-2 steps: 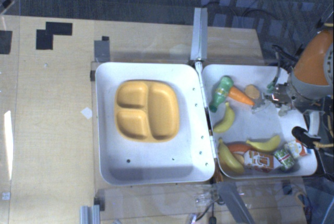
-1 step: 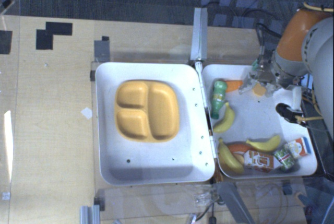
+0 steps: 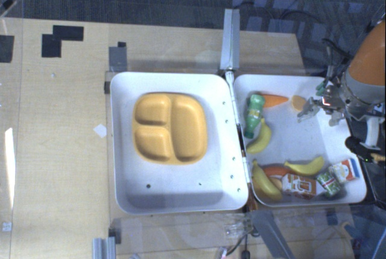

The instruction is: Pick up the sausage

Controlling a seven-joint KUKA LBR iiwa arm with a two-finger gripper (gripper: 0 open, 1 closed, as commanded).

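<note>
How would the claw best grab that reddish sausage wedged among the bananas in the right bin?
Probably from straight above, on the sausage's bare middle, fingers across its width. It lies flat, with the lower banana over one end, the upper banana by the other, and a carton against it.

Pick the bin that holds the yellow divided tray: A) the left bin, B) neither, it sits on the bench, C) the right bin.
A: the yellow tray lies inside the left bin, while the right bin holds bananas and other food items.
</note>
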